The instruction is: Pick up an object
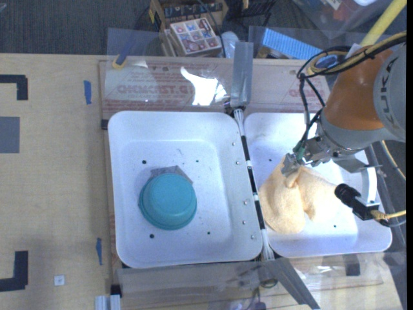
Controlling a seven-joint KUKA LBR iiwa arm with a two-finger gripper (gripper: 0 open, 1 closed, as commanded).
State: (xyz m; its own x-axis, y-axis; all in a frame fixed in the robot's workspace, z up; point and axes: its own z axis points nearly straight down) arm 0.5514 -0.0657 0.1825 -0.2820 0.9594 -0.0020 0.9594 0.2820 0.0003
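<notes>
- Yellow cloth lies crumpled in the right bin, covering that bin's left half and reaching nearly to the wall it shares with the other bin.
- Its upper edge is drawn up into a small peak, and the jaws are pressed together on that peak, pinching the fabric; the rest of the cloth rests on the bin floor.
- The arm comes in from the right, its orange band above the wrist, and leans down over the upper middle of the right bin.
- The right part of the right bin's floor is bare white.
- In the left bin a teal bowl sits upside down, a little left of and below the bin's centre.
- A flat grey piece pokes out from under the bowl's far edge, touching it.
- Both bins stand side by side, touching, on the pale wooden surface.
- A strip of blue tape is stuck to the surface left of the bins, well apart from them.
</notes>
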